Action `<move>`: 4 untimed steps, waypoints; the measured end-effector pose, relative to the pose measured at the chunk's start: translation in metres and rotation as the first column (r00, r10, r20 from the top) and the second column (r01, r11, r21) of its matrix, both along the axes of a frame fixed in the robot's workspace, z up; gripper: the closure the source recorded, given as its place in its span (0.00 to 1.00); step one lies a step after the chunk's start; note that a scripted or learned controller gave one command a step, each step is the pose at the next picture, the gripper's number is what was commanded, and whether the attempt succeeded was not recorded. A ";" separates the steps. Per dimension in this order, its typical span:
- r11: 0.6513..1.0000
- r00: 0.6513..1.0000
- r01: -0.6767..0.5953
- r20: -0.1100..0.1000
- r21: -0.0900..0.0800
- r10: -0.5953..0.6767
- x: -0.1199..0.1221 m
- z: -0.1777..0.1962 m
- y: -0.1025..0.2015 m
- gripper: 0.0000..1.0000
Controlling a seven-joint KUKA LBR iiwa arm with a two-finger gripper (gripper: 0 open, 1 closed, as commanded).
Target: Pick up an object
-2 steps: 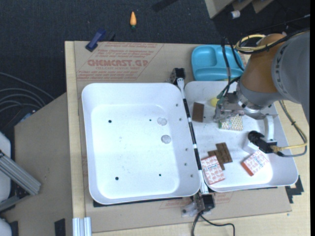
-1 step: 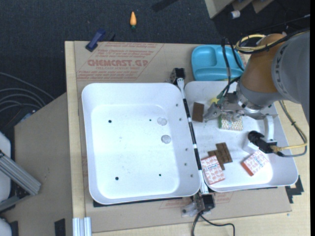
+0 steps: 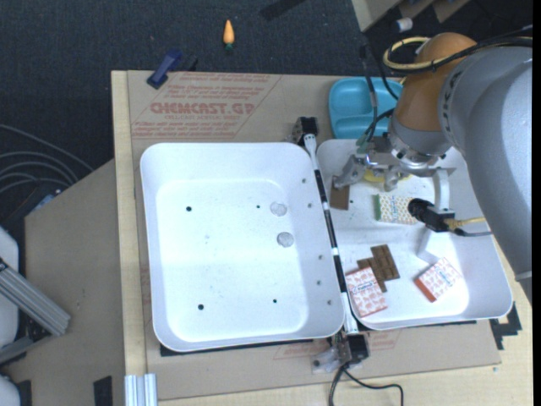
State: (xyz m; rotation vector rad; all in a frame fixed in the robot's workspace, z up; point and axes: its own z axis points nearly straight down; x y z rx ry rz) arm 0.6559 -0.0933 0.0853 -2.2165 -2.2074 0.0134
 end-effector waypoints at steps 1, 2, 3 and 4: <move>1.000 1.000 -0.003 0.011 -0.004 0.003 0.002 0.011 0.000 1.00; 1.000 1.000 -0.003 0.011 -0.004 0.003 0.002 0.011 0.000 0.00; 1.000 1.000 -0.003 0.018 -0.005 0.003 0.011 0.000 -0.070 0.00; 1.000 1.000 -0.004 0.018 -0.004 0.004 0.004 0.042 -0.130 0.00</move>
